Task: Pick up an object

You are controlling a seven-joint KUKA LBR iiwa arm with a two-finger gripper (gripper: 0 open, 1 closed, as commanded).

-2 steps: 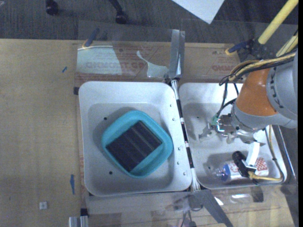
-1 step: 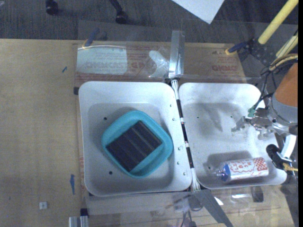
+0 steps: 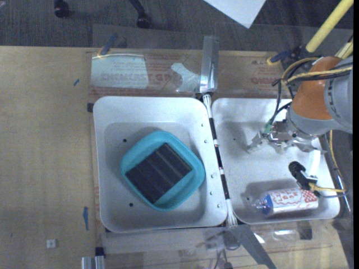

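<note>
Camera view: the gripper [image 3: 263, 140] hangs over the right bin [image 3: 235, 116], fingers spread apart, holding nothing — the tube [image 3: 287, 200] lies below it near the front wall, long axis running left-right.

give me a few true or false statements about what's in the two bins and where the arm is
1. A teal container with a dark ridged inside lies in the left bin. True.
2. A tube with red print lies in the left bin. False: it lies in the right bin, near its front edge.
3. The hand is above the right bin. True.
4. The hand holds the tube. False: the tube lies on the bin floor, apart from the hand.
5. The arm reaches over the teal container. False: it is over the right bin, and the container sits in the left one.
</note>
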